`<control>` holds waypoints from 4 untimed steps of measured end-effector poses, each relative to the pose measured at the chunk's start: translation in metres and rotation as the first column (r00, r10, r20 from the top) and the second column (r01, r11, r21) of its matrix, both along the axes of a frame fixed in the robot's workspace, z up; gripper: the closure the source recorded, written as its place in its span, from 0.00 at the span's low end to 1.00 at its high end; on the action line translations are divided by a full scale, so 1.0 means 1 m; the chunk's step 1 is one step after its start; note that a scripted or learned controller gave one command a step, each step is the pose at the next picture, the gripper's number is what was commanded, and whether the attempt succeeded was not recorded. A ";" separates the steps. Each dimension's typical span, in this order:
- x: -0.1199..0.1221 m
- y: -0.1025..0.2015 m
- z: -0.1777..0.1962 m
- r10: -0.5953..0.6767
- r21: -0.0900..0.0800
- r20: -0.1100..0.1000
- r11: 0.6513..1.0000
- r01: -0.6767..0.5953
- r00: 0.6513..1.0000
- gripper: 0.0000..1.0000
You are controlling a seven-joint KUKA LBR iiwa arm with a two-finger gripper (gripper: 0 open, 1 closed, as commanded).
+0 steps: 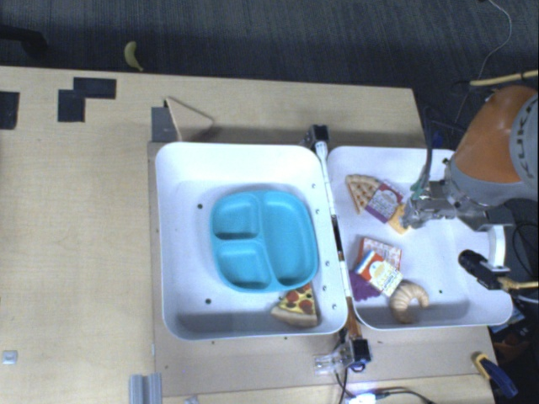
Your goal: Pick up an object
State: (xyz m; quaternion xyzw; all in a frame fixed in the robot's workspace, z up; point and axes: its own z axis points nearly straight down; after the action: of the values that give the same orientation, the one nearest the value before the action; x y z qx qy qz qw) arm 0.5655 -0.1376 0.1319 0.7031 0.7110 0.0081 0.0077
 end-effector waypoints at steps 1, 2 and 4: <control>0.000 0.000 0.000 0.000 0.000 0.000 1.000 0.000 1.000 0.00; -0.073 0.045 -0.042 -0.010 -0.003 -0.003 1.000 0.010 1.000 0.00; -0.018 0.093 0.053 -0.006 0.001 -0.018 1.000 0.006 1.000 1.00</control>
State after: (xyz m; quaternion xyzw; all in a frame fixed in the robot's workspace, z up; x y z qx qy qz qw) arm 0.5475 -0.0450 0.1854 0.7052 0.7090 0.0019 0.0010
